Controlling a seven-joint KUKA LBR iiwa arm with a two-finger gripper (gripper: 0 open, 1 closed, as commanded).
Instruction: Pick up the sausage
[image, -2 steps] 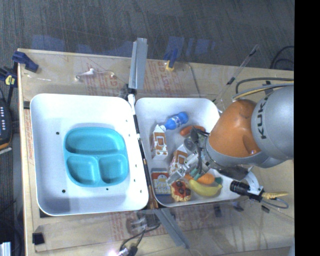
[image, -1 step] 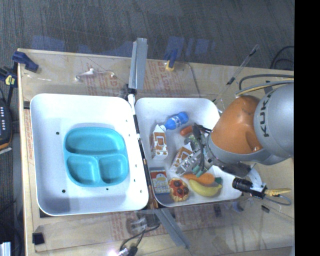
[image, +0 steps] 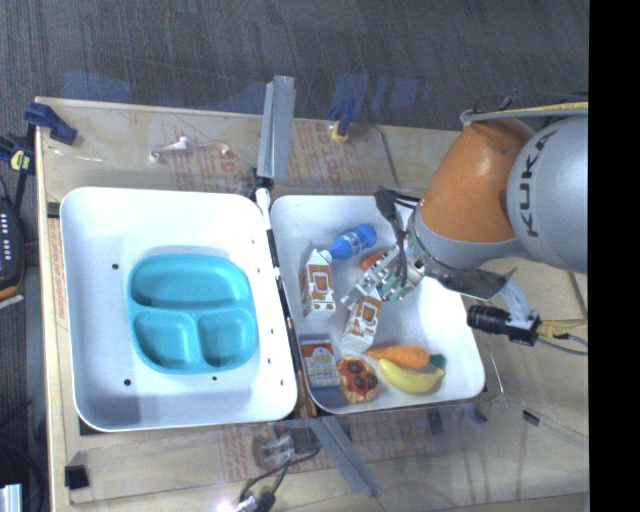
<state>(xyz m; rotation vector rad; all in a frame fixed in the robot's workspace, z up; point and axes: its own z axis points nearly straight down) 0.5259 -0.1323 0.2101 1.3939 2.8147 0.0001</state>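
A: From the camera view, where's the sausage?

B: I take it to be the small reddish piece (image: 372, 259) in the right bin (image: 452, 372), at about twelve o'clock of the bin's middle, just below the blue bottle (image: 354, 242). It's half hidden by the tool (image: 392, 283).

A: And the tool, has it got anything?

B: It's down low among the clutter, touching or nearly touching a carton (image: 362, 320). Whether it's spread or closed I cannot tell, and I see nothing held.

A: So what could go wrong?

B: It sits towards five o'clock of the sausage, so it could close on the carton instead. The other carton (image: 318, 283) at nine o'clock and the bottle crowd it too; a nudge might roll the sausage away.

A: The carrot (image: 404, 356) and banana (image: 412, 378)?

B: Well apart, at six o'clock.
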